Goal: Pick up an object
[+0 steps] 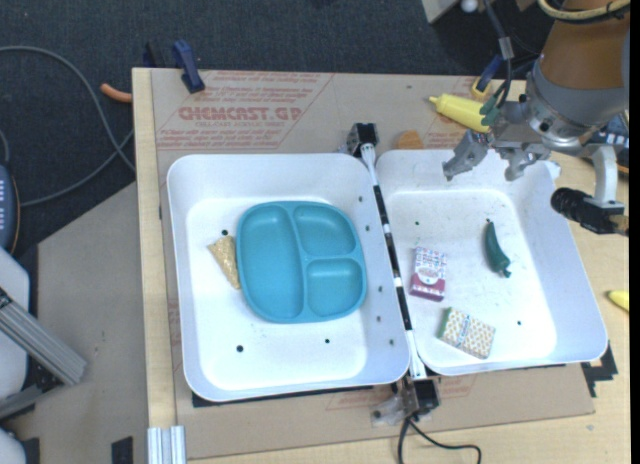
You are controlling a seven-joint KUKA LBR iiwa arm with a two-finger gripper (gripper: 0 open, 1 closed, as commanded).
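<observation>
Teal plastic, a divided plate (301, 273), sits in the left bin (190, 187) with a tan scrap (226, 258) tucked at its left edge. The right bin (560, 337) holds a pink card (429, 273), a patterned packet (467, 332) and a dark green piece (496, 249). Above its far edge hangs the hand (490, 162), fingers spread, gripping nothing.

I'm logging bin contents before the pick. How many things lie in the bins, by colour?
Teal or dark green: 2, the divided plate and the slim green object
Tan: 1, the sponge-like piece
Patterned: 2, the pink-and-white packet and the speckled packet
Total: 5
</observation>
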